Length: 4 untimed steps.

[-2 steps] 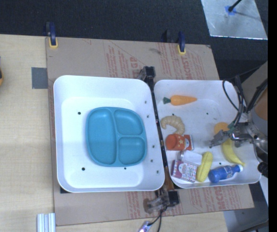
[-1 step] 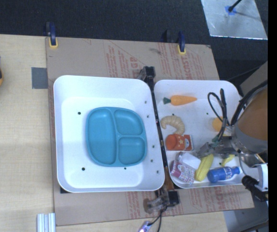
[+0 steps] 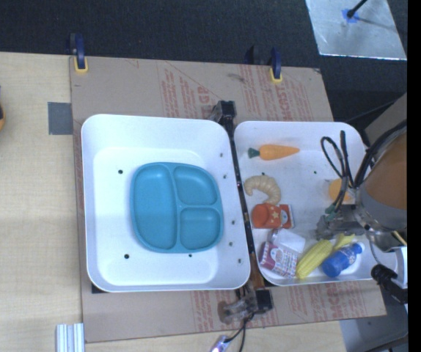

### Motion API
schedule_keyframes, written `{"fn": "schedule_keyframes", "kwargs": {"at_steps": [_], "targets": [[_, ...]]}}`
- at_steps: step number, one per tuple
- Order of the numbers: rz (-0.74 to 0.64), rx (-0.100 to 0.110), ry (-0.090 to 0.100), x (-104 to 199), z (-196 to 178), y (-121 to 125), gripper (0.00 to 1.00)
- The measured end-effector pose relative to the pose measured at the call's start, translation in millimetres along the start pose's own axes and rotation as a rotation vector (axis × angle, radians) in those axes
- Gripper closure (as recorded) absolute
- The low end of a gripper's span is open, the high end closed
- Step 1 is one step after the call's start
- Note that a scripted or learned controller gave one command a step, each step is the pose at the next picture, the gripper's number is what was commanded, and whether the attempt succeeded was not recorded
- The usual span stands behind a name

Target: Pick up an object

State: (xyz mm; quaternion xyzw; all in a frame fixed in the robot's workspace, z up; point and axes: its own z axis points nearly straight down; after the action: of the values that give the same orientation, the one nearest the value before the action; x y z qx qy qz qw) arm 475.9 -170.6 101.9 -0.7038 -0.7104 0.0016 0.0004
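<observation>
The right white bin (image 3: 302,132) holds an orange carrot (image 3: 276,152), a tan croissant-shaped piece (image 3: 263,188), a red packet (image 3: 271,215), a white and red pouch (image 3: 280,252), a yellow corn cob (image 3: 312,257) and a blue and white bottle (image 3: 341,259). An orange object (image 3: 335,189) peeks out beside the arm. My gripper (image 3: 333,224) hangs low over the bin's right side, just above the corn and the bottle. Its dark fingers sit close together with nothing seen between them.
The left white bin (image 3: 104,196) carries a blue divided plate (image 3: 177,206). Black cables (image 3: 339,160) loop over the right bin's far corner. Blue clamps (image 3: 79,52) hold the cardboard sheet at the back. The arm's orange band (image 3: 390,176) stands at the right edge.
</observation>
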Motion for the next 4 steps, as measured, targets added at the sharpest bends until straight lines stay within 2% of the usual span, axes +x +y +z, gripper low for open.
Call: {"fn": "schedule_keyframes", "kwargs": {"at_steps": [1, 2, 3, 4], "targets": [[0.006, -0.001, 0.001, -38.7, -84.4, -0.4, 1.0], [0.006, -0.001, 0.002, -38.5, -84.2, -0.5, 0.0], [0.004, 0.002, 0.002, -40.8, 11.0, 24.2, 0.0], [0.001, 0.001, 0.001, -41.9, 0.2, 24.6, 1.0]]}}
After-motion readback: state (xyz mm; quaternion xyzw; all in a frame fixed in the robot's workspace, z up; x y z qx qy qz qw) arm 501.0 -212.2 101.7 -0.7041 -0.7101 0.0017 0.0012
